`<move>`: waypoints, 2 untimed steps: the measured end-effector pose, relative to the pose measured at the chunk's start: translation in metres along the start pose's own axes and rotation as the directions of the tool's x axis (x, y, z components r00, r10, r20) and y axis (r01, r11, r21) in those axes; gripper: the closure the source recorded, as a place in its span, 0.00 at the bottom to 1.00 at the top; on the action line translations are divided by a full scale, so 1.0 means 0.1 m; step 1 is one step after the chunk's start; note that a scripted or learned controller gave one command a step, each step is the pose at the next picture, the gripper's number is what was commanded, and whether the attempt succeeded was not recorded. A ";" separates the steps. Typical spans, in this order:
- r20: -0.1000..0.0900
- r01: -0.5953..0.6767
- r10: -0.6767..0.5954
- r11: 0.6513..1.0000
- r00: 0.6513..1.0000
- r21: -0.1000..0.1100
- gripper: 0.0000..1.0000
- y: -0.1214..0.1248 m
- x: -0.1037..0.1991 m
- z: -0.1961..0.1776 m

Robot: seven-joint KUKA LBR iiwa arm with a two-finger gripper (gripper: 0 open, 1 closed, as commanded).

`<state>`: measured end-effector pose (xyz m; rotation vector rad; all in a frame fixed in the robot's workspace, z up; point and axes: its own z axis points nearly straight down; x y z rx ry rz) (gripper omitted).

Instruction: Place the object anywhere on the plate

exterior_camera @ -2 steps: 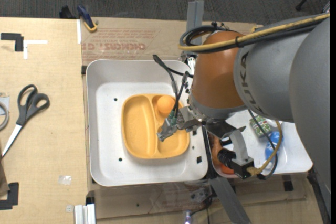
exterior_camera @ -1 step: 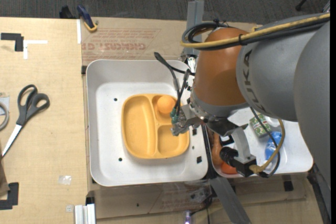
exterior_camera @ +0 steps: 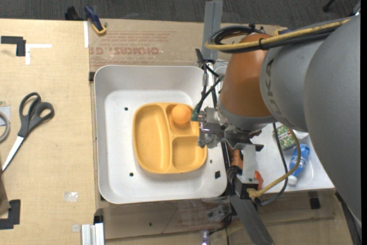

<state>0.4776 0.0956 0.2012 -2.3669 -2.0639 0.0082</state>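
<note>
The orange ball (exterior_camera: pixel 181 115) sits in the upper right compartment of the yellow divided plate (exterior_camera: pixel 150 140), which lies in the left white bin (exterior_camera: pixel 112 123). By the look of it the placing itself is done, or very nearly. The gripper (exterior_camera: pixel 211 133) hangs at the plate's right edge, just beside the ball, under the bulky grey and orange wrist; whether its claw is open or closed I cannot tell, and I cannot make out if anything touches the ball. If the ball is free, the next move is probably a clean lift straight up and away, without nudging the ball over the low divider or dragging the plate. Room is tight on the right: the bin's right wall (exterior_camera: pixel 213 178) and the plate rim are close under the wrist, and cables hang around it. The left part of the bin offers open floor. Scissors (exterior_camera: pixel 28 117) lie well apart on the bench at left, and a bottle (exterior_camera: pixel 298 160) rests in the right bin.
</note>
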 end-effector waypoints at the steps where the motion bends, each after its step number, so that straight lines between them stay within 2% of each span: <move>1: 0.001 0.048 -0.048 0.999 0.999 0.000 1.00 0.09 0.64 -0.08; 2: 0.001 0.048 -0.048 0.999 0.999 0.000 0.00 0.09 0.64 -0.07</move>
